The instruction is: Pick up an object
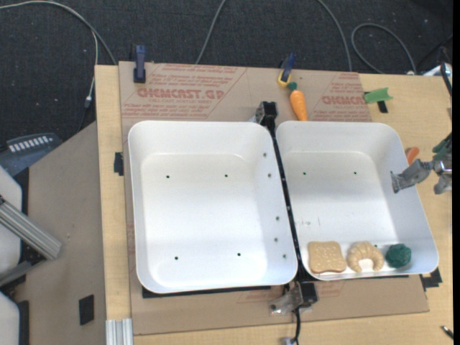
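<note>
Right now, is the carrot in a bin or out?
Out. The carrot lies on the cardboard behind the right bin, past its far rim and touching neither bin.

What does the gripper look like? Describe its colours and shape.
The gripper is a small, angular piece of grey metal, paler where it catches the light. Behind it, at the picture's edge, are dark and green parts. It is too small to make out any cables or markings.

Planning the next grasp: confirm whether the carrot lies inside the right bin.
No, the carrot lies on the bench beyond the right bin's far rim.
</note>
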`<control>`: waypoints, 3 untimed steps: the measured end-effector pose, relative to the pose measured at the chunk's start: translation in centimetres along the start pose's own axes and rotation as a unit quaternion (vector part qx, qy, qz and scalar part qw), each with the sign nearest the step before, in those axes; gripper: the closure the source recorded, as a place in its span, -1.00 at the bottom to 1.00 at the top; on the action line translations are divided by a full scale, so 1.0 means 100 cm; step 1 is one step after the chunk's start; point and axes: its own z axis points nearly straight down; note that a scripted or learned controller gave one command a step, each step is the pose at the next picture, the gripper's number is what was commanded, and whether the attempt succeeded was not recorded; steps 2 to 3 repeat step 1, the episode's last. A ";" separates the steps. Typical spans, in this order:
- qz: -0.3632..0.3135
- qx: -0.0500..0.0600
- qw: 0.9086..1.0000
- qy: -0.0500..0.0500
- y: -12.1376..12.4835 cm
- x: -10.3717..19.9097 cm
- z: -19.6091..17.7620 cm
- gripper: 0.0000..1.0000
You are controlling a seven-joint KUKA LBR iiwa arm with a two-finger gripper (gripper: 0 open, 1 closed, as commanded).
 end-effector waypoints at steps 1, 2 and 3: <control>-0.002 -0.001 1.000 0.000 0.031 0.038 -0.006 -1.00; -0.002 -0.001 1.000 0.000 0.031 0.038 -0.006 -1.00; -0.002 -0.001 1.000 0.000 0.031 0.038 -0.006 -1.00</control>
